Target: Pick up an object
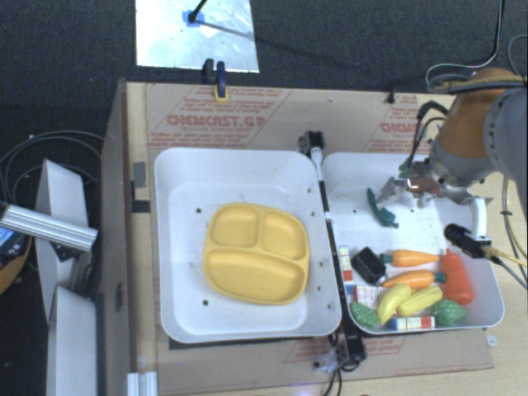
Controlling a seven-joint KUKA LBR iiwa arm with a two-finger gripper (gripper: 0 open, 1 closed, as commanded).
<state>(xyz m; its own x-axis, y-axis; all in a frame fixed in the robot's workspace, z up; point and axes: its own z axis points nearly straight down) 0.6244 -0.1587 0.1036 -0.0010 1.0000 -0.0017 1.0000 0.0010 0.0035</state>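
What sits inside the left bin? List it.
The left bin holds one yellow divided plate, lying flat with three compartments that look bare. Whatever lies beneath the plate is covered and cannot be seen.

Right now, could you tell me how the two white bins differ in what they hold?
The left bin holds one yellow divided plate, centred. The right bin holds many small toys, such as carrots and a banana, crowded toward its near end. Both bins are shallow and white.
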